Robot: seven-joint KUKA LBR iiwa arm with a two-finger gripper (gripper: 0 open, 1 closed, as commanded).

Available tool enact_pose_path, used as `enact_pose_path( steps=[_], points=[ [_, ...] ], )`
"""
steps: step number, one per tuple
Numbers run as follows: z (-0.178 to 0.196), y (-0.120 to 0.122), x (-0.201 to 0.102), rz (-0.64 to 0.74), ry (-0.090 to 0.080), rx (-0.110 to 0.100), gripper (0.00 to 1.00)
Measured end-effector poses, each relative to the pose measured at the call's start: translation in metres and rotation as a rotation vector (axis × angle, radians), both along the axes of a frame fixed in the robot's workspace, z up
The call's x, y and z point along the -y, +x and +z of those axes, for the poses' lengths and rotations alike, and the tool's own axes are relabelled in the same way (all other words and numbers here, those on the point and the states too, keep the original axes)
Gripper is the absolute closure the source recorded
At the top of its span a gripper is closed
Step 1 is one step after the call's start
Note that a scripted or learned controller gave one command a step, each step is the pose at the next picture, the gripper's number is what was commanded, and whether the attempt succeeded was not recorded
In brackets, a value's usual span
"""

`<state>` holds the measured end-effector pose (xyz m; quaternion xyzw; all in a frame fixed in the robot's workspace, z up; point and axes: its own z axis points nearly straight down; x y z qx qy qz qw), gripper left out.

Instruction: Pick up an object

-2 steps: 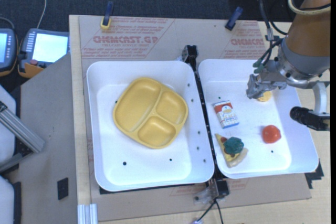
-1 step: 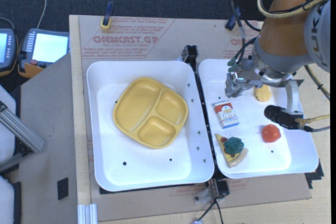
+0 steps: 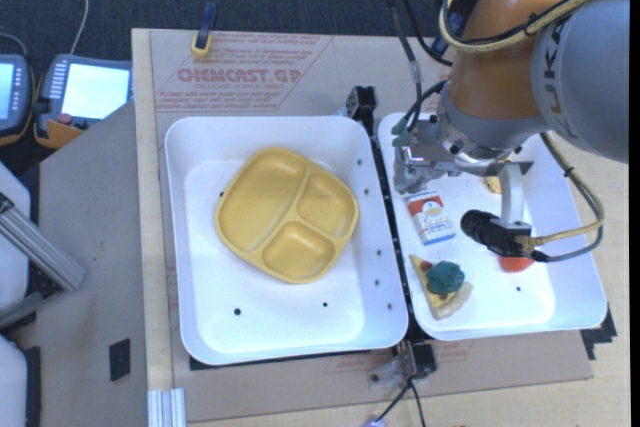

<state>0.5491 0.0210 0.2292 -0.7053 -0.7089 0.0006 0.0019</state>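
Camera view | red-white carton | right bin | just beside jaws

Two shallow white plastic bins sit side by side. The left bin holds a yellow three-compartment plastic plate, lying flat near its middle. Over the right bin the grey arm's metal gripper hangs close to the bin's left wall, just beside a small red-and-white carton. Nearer the front edge lies a green-and-yellow toy food piece; to its right is a small red object, partly hidden.
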Motion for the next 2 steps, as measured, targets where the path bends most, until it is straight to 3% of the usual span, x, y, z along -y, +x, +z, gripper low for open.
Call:
enact_pose_path(
  steps=[1,2],
  points=[
    [-0.0044,-0.0141,-0.0449,0.000,0.000,0.000,1.00],
    [-0.0042,-0.0135,-0.0420,-0.004,-0.001,0.001,0.00]
  ],
)
